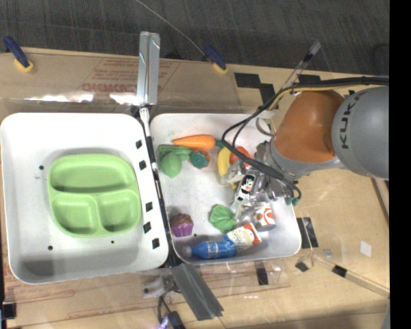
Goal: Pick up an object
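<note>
We see a cardboard-topped bench with two white bins side by side. The left bin (14, 184) holds a green tray (92, 194). The right bin (288, 242) is cluttered: carrot (195, 142), green leafy toy (171, 162), banana (224, 162), purple cupcake (181, 224), blue bottle (212, 249), green lump (222, 218), and a small red-white carton (244, 235).

The arm comes in from the right, with the gripper (250, 196) low in the right bin, just above the carton and beside the green lump. We cannot tell how its grip stands; cables and wrist clutter hide that.

We judge this the reach or descend step, with nothing visibly lifted. Next we'd want a clean close on one item, likely the carton or the lump, then a straight lift clear of its neighbours.
</note>
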Tool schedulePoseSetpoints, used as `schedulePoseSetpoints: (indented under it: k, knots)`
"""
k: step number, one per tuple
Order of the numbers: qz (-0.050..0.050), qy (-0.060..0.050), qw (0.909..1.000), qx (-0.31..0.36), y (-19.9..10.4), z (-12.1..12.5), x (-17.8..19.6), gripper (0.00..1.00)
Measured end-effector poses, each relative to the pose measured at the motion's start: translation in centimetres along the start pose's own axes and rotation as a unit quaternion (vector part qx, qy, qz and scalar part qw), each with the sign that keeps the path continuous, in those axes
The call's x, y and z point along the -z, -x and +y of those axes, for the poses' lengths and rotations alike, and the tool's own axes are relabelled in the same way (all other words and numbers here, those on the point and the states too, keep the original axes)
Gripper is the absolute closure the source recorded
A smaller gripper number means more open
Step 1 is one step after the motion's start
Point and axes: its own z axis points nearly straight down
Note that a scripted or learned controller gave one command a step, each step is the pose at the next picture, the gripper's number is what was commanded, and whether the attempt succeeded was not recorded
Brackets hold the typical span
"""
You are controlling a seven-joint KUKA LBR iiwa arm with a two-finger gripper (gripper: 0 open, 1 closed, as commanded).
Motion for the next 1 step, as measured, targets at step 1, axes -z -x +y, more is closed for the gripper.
schedulePoseSetpoints:
  k: [1]
  knots:
    - [-0.003,-0.001,0.9987,-0.051,-5.31,0.68,0.11,0.0]
